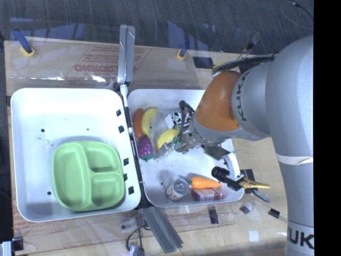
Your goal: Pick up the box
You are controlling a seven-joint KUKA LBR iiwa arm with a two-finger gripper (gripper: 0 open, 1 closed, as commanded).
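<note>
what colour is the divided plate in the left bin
Light green: the divided plastic plate sits in the shallow white left bin, clearest in the camera view.

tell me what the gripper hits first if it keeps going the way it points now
Probably the yellow lemon-like fruit just beyond the gripper in the right bin, with the purple fruit behind it; depth is unclear from above.

Green tray (88, 175) matt plastic; bins (32, 111) smooth white plastic (slight sheen); can (178, 189) shiny metal.

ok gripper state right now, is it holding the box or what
gripper: cannot be told; it is low in the right bin beside the yellow fruit, largely hidden under the wrist. No box seen in its grasp.
</note>
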